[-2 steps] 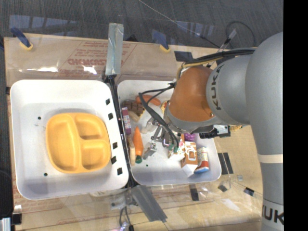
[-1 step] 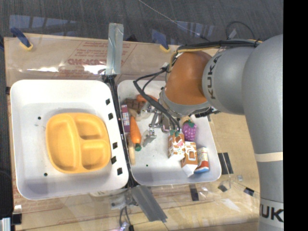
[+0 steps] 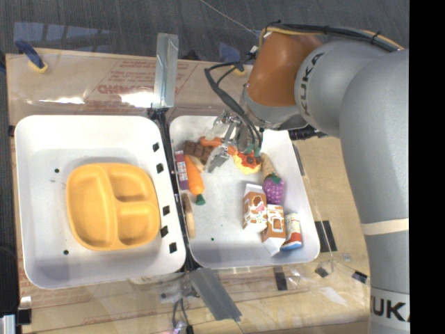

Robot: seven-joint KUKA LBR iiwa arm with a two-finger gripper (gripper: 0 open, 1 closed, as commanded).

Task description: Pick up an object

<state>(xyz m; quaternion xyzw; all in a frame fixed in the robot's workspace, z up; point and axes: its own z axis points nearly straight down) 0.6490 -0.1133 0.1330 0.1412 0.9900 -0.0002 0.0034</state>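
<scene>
My gripper (image 3: 224, 143) hangs low over the back of the right bin (image 3: 229, 250), under the orange wrist band. It sits among a brown chocolate-like piece (image 3: 195, 147) on its left and an orange-and-yellow toy (image 3: 246, 161) on its right. The view does not show whether anything is held. An orange carrot (image 3: 196, 179) lies just in front of the gripper. Purple grapes (image 3: 273, 187), two small printed cartons (image 3: 255, 210) and a small can (image 3: 293, 232) lie further to the front right.
A yellow divided plate (image 3: 111, 204) rests in the left bin (image 3: 35, 138). A dark red bar (image 3: 181, 172) and a tan stick (image 3: 188, 216) lie along the right bin's left wall. The grey arm covers the bench's right side.
</scene>
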